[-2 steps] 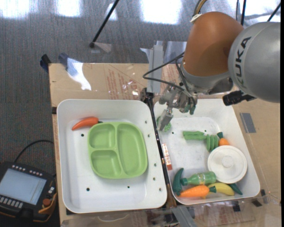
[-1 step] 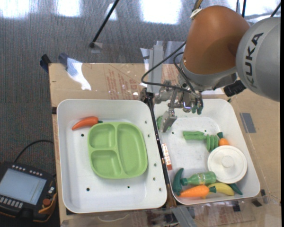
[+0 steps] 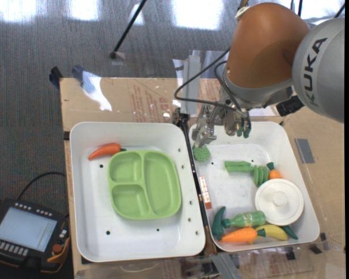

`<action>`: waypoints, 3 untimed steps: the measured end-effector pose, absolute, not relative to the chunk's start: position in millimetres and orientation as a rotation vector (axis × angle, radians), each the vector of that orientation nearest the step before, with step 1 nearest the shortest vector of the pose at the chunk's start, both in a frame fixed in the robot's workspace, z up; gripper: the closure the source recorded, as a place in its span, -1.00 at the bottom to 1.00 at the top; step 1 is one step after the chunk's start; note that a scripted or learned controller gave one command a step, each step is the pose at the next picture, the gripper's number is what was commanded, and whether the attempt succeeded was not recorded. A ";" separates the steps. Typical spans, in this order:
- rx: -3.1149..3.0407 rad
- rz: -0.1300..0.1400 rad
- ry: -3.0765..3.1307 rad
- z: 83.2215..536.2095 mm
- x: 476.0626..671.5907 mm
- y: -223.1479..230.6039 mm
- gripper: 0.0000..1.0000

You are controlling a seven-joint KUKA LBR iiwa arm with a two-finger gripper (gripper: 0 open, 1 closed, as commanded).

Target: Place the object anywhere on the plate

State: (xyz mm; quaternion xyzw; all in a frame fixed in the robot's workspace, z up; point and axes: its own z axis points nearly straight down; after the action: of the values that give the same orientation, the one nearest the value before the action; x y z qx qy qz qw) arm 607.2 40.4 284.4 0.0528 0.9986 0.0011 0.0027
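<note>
Broccoli-like green toy (image 3: 201, 153) sits at the ten o'clock corner of your right bin (image 3: 291, 150), just below the end effector (image 3: 222, 128). You cannot tell from here whether the end effector is spread or closed, and nothing is visibly gripped. Your green divided plate (image 3: 144, 185) lies in the middle of the left bin (image 3: 87, 225), with an orange pepper (image 3: 104, 150) at its ten o'clock. A white lid (image 3: 279, 201) and more toy vegetables fill the right bin's five o'clock side.
</note>
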 end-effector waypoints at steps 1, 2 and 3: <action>-0.082 0.002 3.141 270.1 549.4 73.9 1.00; -0.297 0.002 3.130 259.7 507.7 117.3 1.00; -0.481 0.002 3.104 249.3 531.2 99.4 1.00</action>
State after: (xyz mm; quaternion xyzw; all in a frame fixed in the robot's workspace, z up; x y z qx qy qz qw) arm 531.2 99.4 249.3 -0.1531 0.9882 0.0006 0.0001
